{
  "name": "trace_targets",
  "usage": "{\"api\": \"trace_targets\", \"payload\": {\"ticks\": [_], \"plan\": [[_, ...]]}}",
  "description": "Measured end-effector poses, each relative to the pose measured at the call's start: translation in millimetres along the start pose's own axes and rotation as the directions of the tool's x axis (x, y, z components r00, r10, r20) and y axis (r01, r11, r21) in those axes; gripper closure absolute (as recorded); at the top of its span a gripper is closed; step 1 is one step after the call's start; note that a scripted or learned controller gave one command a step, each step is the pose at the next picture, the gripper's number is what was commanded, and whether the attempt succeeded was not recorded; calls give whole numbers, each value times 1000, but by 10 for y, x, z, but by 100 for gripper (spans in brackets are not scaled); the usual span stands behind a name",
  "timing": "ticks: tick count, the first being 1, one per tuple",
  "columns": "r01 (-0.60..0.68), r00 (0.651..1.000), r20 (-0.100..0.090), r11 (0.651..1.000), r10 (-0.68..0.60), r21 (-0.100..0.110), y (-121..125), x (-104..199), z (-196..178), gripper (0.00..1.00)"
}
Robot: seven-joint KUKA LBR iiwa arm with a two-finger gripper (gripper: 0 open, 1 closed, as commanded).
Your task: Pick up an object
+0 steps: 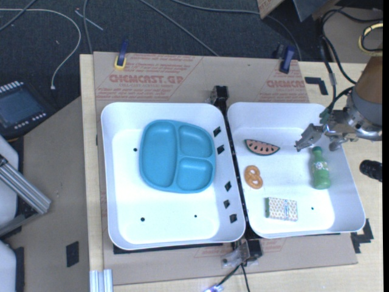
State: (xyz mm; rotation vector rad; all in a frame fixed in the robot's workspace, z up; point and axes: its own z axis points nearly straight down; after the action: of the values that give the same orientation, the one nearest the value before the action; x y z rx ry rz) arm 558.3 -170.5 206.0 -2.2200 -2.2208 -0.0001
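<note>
Two white bins sit side by side on the table (91,163), their inner walls meeting along a line of black clips down the middle. The left bin (121,218) carries a blue divided plate (177,156) in its upper half; the lower half of its floor is bare white.

Four small things lie in the right bin (346,218): a watermelon slice (262,146) near the upper left, a pretzel (253,176) just below it, a patterned packet (281,209) toward the front wall, and a green bottle (320,168) lying roughly upright toward the right wall. A bare stretch of floor runs between the pretzel and the bottle, and the bin's far strip, above the watermelon slice, is open too.

The arm reaches in over the right bin's right rim. The end effector (319,137) hangs over the upper right part of that bin, its fingers (306,140) spread apart with nothing between them. The green bottle's cap lies just below it, close to the fingertips; whether they touch I cannot tell from here. The watermelon slice sits to its left, apart.
</note>
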Motion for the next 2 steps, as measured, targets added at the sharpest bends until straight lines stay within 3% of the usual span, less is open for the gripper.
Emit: {"api": "trace_targets", "payload": {"ticks": [2], "plan": [[0,1000,-2,1000,0,6,-140,144,961,0]]}}
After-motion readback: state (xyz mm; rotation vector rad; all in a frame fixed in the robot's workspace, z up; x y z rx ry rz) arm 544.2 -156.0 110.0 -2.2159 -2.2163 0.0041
